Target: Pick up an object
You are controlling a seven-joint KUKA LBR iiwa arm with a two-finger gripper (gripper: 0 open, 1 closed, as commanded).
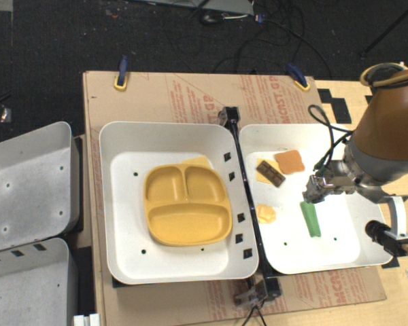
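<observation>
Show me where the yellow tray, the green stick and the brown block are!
Yellow tray (188,205): camera view, on the divider between its compartments.
Green stick (311,219): camera view, middle of its length.
Brown block (270,173): camera view, centre of its top face.

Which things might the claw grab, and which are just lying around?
Might be grabbed, right bin:
green stick
brown block
orange square
small yellow piece

Just there:
yellow divided tray in the left bin
clamps on the board
</observation>
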